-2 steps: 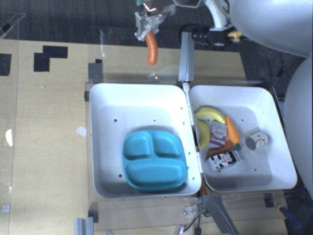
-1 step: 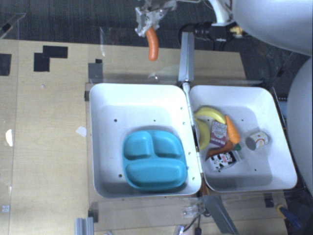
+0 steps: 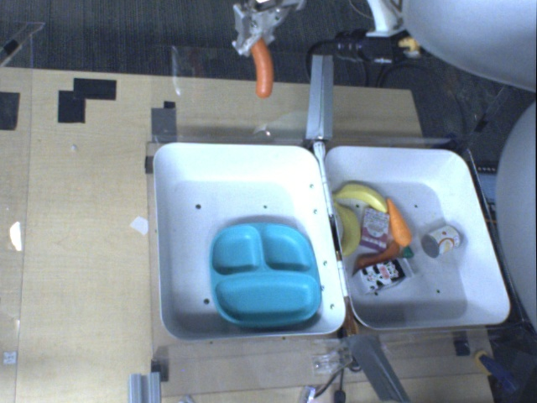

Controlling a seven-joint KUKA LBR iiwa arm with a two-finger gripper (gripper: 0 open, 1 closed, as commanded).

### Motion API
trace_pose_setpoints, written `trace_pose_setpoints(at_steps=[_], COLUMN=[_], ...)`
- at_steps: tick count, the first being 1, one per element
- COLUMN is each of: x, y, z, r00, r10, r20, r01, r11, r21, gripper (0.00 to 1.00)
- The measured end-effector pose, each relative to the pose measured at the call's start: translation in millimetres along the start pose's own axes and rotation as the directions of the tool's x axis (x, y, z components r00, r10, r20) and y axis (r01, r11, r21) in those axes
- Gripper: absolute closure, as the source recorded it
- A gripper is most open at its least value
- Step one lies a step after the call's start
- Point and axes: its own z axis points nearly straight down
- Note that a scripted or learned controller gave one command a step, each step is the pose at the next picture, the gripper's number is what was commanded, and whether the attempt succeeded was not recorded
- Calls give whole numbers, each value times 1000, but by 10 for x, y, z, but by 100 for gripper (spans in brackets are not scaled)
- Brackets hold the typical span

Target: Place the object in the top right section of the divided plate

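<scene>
Arm [image 3: 470, 15]: enters from the right and reaches high over the bench's far edge, apparently so its load clears the bin walls. Left bin [image 3: 180, 225]: holds the plate. Right bin [image 3: 470, 292]: stock of spare items, among them a banana [image 3: 362, 196], a carrot [image 3: 398, 223], some packets and a small can [image 3: 440, 240]. Plate [image 3: 265, 275]: blue, divided, lying flat near the front of the left bin with two small sections on its far side and one long section nearer the camera; the top right section [image 3: 288, 248] is the target and looks bare. Gripper [image 3: 252, 34]: pinching the upper end of the sausage. Sausage [image 3: 263, 68]: orange, hanging straight down well above and beyond the left bin, so it must probably travel forward and down to reach the target.
</scene>
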Motion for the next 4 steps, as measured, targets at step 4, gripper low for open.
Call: trace_pose_setpoints(at_steps=[4], x=[183], y=[-180], z=[128], r00=[999], r10=[52], r20=[-3], r01=[-52], r11=[999], r21=[9], gripper=[100])
